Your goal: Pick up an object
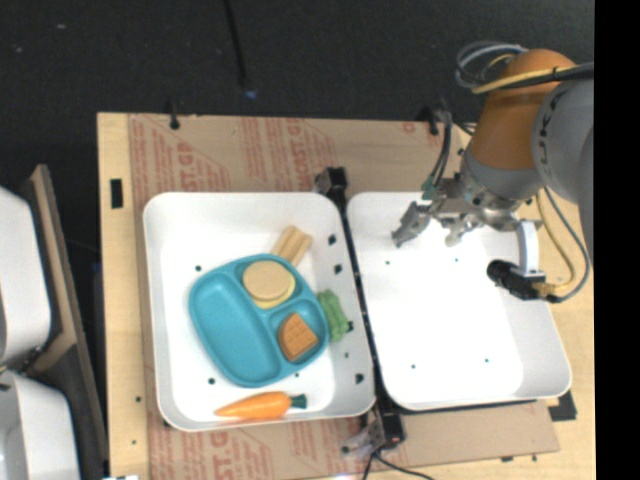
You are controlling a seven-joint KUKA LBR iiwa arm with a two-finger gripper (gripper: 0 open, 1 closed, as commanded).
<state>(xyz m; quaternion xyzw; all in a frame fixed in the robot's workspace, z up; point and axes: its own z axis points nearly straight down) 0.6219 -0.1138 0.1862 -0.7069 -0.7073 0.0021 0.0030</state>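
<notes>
Bins sit side by side on the tabletop (230,148), and I reach in from the right over the right bin (470,358). My claw (432,224) hangs above that bin's far edge, near its upper left corner, with its two fingers spread apart and nothing between them. One finger (404,230) points down and left; the other sits a little to its right. My grey arm rises behind it with the orange band (510,108) just above the wrist, and cables loop at the top of that band and along the right side of the bin.

Everything to pick lies in the left bin (170,238), well apart from my claw. A blue tray (225,328) with compartments lies at a slant in the middle of it. A round tan cookie (269,280) rests in the tray's upper compartment, and a brown waffle-like piece (298,337) rests in the lower right compartment. A pale wooden block (292,243) lies just beyond the tray's upper edge, touching or nearly touching it. A green piece (333,314) lies against the tray's right side, close to the bin wall. An orange carrot (260,405) with a green top lies along the bin's near edge, just below the tray.
</notes>
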